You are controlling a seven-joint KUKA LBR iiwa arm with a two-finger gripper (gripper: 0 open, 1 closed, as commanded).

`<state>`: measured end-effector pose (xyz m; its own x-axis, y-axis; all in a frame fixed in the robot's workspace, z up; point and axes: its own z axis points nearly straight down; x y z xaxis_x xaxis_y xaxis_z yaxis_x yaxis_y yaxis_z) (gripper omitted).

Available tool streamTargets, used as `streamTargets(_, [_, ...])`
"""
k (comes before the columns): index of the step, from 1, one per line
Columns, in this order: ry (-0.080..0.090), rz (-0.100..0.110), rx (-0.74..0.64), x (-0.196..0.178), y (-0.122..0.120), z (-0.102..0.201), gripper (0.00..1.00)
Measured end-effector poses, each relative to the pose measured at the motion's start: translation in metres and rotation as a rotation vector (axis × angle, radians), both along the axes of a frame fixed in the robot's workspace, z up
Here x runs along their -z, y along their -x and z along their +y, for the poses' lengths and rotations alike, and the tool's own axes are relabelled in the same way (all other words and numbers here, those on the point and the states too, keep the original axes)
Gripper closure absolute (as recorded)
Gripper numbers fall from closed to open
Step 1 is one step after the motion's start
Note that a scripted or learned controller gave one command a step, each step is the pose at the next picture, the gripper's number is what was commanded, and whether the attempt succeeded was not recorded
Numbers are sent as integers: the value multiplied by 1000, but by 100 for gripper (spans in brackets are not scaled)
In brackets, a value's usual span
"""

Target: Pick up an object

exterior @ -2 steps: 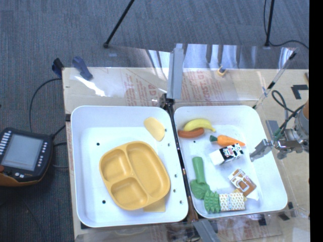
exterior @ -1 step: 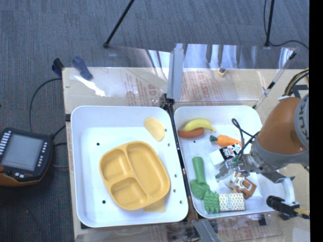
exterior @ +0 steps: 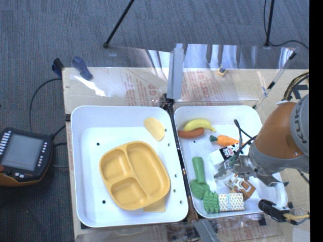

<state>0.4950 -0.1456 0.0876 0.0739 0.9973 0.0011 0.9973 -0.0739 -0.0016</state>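
Note:
My gripper [exterior: 228, 171] is low inside the right bin [exterior: 252, 114], near its middle, at the end of the grey and orange arm coming in from the right. Around it lie a black and white packet [exterior: 227, 151], a brown pretzel-like piece [exterior: 244, 187] and a white and green box [exterior: 230, 202]. Just to its left is a long green vegetable [exterior: 198, 169]. A banana [exterior: 199, 124], a sausage [exterior: 191, 132] and a carrot [exterior: 225, 140] sit toward the bin's far side. I see nothing lifted.
The left bin [exterior: 86, 135] holds a yellow divided plate [exterior: 133, 174] and a pale yellow piece [exterior: 155, 128]. A green leafy item [exterior: 209, 199] lies at the right bin's near edge. A handheld pendant [exterior: 22, 155] sits on the floor to the left.

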Motion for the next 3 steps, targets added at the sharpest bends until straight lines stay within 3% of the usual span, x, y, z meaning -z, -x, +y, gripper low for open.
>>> streamTargets(1, [0, 2, 136, -17, 20, -36, 0])
streamTargets(2, [-3, 5, -64, 2, 18, -32, 0])
streamTargets(3, [-4, 5, -61, -8, 18, -32, 100])
